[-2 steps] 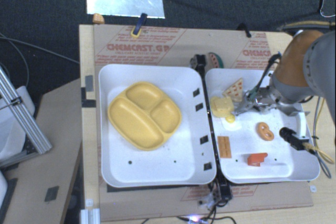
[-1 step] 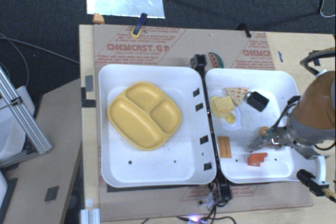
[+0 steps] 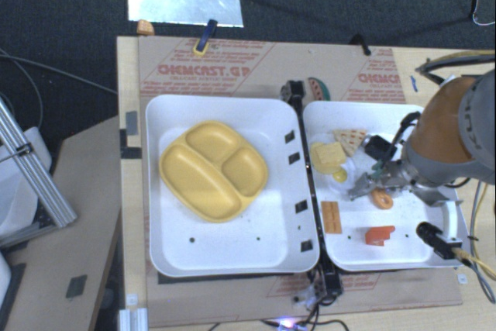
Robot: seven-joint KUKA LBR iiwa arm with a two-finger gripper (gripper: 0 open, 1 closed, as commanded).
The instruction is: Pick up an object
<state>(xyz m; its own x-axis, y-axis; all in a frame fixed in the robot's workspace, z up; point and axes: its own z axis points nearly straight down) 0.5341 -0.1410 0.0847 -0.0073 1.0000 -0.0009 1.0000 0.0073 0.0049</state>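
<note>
The right bin holds several small items: a tan waffle-like wedge, a pale yellow block, a small yellow piece, an orange ring, an orange strip and a red block. My gripper hangs low over the middle of this bin, its tip pointing left. It sits just left of and above the orange ring and right of the small yellow piece. I see nothing held in it.
The left bin carries a yellow divided plate. The grey arm with its orange band covers the right bin's right side. A black divider runs between the bins. The brown bench top lies beyond them.
</note>
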